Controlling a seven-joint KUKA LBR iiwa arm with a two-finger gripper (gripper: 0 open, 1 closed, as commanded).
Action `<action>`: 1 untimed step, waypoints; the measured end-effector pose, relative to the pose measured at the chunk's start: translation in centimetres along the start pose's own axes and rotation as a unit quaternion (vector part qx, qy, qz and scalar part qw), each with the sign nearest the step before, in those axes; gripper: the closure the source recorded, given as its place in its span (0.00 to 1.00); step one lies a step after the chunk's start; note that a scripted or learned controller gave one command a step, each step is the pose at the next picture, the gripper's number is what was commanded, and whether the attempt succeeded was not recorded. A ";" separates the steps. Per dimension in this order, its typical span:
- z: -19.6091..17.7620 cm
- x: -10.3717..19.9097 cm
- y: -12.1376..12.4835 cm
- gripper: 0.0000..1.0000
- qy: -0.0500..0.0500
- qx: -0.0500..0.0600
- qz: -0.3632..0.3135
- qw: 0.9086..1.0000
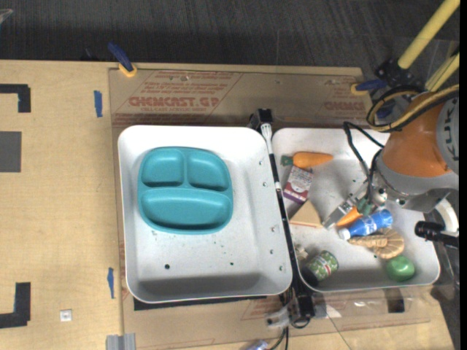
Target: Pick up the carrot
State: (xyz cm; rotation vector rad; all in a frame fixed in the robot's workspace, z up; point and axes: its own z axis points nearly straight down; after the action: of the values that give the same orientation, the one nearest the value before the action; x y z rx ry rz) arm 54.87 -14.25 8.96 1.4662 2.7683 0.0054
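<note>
Two shallow white bins: looking down on them at a slant, seeing the left bin (146, 268) and the right bin (430, 257) sitting side by side on a brown cardboard sheet (182, 97). Finding a teal divided plate (186, 189) lying in the left bin, toward its far side. Noticing the grey arm with its orange band (412, 155) reaching in from the right, over the right bin's far right part. Placing the gripper (367, 195) low under that band, hanging over the jumble in the middle of the right bin; not managing to tell how wide the claw is standing, nor whether anything is caught in it, with the wrist hiding the view. Finding the carrot (312, 159) lying on its side near the far left corner of the right bin, green end pointing toward the dividing wall, well apart from the gripper and lying free on the bin floor. Spotting a purple packet (298, 184) just in front of the carrot, and a tan wedge (306, 214) nearer still. Picking out a silvery item (339, 214), a small orange piece (350, 216) and a blue bottle (368, 224) bunched just beside the gripper. Seeing a tan braided thing (383, 245) in front of the bottle, a green ball (400, 270) near the front right corner, and a green-labelled jar (321, 263) tipped over near the front left corner. Catching a yellow pole (436, 22) slanting in at the upper right.
</note>
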 end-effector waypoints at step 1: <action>-1.3 -0.2 0.3 1.00 -0.005 -0.004 -0.001 1.000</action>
State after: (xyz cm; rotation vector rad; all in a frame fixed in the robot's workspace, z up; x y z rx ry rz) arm 55.27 -14.26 10.25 1.4579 2.7593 0.0099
